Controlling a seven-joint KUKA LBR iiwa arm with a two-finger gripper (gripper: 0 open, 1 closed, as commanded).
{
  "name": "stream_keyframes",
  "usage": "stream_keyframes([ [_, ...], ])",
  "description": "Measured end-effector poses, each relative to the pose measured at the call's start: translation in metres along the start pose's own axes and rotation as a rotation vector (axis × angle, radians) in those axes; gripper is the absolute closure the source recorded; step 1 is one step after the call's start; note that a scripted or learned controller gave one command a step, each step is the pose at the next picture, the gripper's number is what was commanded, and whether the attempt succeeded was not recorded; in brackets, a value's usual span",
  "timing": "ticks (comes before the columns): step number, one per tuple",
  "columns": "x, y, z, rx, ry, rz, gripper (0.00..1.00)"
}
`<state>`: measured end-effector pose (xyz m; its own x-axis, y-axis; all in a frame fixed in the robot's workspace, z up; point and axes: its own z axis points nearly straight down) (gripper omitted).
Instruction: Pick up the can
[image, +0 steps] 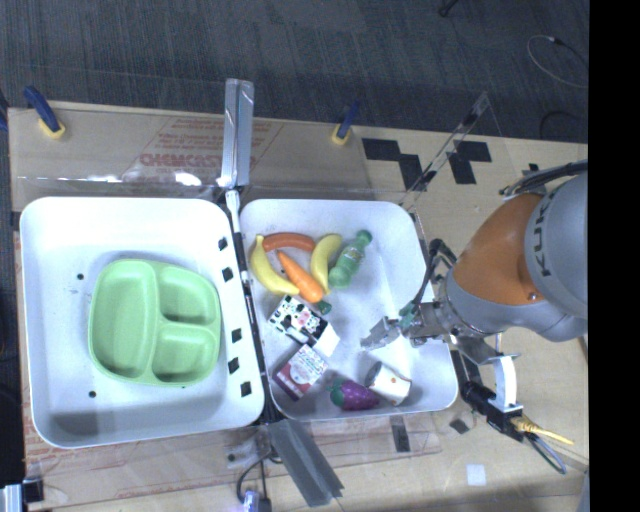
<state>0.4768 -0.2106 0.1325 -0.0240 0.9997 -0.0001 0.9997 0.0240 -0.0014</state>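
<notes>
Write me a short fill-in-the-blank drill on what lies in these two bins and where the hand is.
1. The green divided plate lies in the ____ bin.
2. The orange carrot lies between two yellow ____.
3. The hand hovers over the ____ bin, beside the green bottle's half.
4. The purple grapes sit near that bin's ____ edge.

Missing words: left; bananas; right; front
</notes>
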Motion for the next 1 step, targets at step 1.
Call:
stream_keyframes([
  [1,0.0016,0.0102,0.0418,0.003,0.003,-0.093,0.00],
])
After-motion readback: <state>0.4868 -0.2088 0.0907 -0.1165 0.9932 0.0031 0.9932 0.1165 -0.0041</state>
